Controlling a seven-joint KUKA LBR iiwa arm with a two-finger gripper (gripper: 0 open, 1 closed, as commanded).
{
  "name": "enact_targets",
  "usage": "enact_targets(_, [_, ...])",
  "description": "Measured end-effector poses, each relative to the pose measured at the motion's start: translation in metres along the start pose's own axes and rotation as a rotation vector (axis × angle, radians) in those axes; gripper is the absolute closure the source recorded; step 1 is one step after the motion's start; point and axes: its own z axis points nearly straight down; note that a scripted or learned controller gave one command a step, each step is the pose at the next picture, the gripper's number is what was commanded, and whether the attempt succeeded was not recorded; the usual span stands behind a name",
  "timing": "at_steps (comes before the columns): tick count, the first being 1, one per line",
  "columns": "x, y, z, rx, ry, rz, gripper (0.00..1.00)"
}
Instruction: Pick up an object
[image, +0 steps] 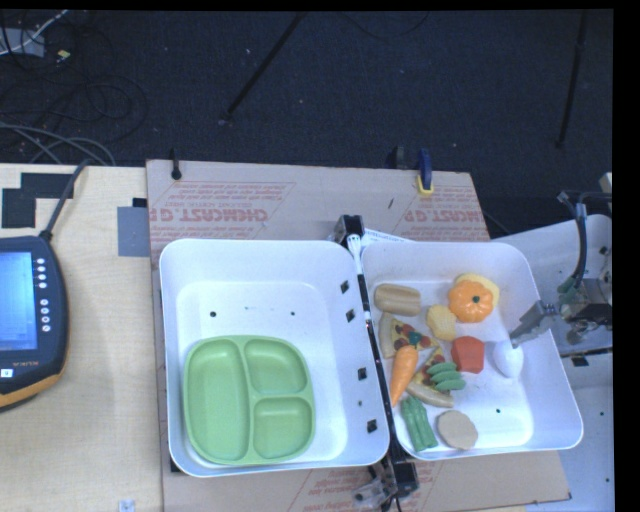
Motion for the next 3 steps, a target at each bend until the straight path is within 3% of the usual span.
enact_targets(1, [0.013, 0.063, 0.177, -0.006, -0.001, 0.000, 0.00])
enact_targets(2, [0.013, 0.061, 0.174, 0.006, 0.003, 0.005, 1.00])
enact_targets(3, [0.131, 0.134, 0.085, -0.012, 0.003, -0.013, 1.00])
